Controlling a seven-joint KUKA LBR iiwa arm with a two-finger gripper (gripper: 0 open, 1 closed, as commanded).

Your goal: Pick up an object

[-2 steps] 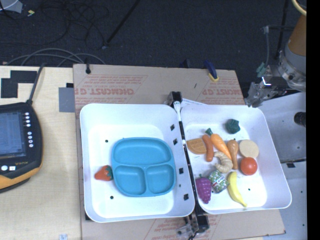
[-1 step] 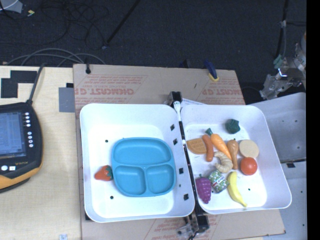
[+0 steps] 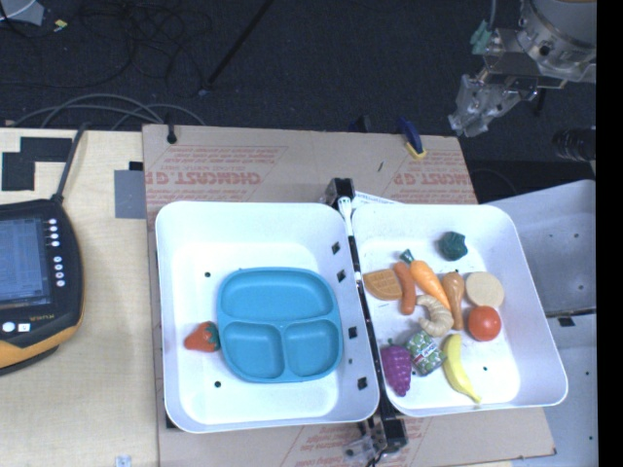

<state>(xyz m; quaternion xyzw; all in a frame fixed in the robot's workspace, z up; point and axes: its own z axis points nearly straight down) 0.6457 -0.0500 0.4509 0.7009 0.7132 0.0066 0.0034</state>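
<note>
Up high past the far rim of the right bin point(image 3: 531, 261), gripper point(image 3: 474, 113) hanging over dark floor, well apart from everything; open or closed, cannot tell. Inside that bin, clustered: carrots point(image 3: 417, 282), bread slice point(image 3: 382, 284), tomato point(image 3: 484, 323), banana point(image 3: 458, 366), purple grapes point(image 3: 395, 369), green broccoli point(image 3: 453, 245). Beside the bin, in the left bin point(image 3: 180, 232): blue divided plate point(image 3: 278, 322), strawberry point(image 3: 202, 337) touching it.

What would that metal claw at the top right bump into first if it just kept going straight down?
Probably bare cardboard behind the right white bin, or the bin's far rim. The gripper hangs high beyond the toys, though one view leaves depth uncertain.
</note>
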